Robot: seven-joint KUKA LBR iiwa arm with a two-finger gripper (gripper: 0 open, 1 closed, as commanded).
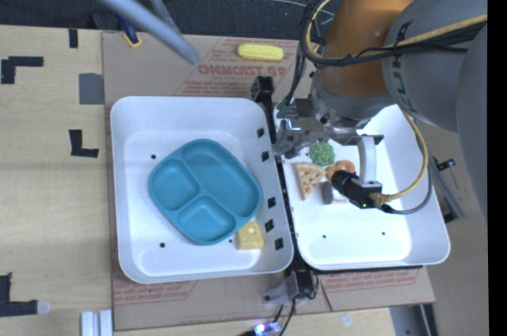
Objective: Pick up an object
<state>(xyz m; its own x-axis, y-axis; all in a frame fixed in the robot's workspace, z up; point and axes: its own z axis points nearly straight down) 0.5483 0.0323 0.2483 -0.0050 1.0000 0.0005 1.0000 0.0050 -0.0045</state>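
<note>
Cardboard-topped bench (238, 71) carries two white bins: left bin (127, 192) holds blue tray (204, 190), right bin (396, 247) crowds pizza slice (307, 179) beneath gripper (321, 156), front half open; closure unclear.

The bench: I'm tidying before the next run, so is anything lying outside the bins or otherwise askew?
Yes. A yellow piece lies on the cardboard behind the left bin, outside both bins. In that bin the blue tray sits skewed to the walls, a small yellow block at its corner.
</note>
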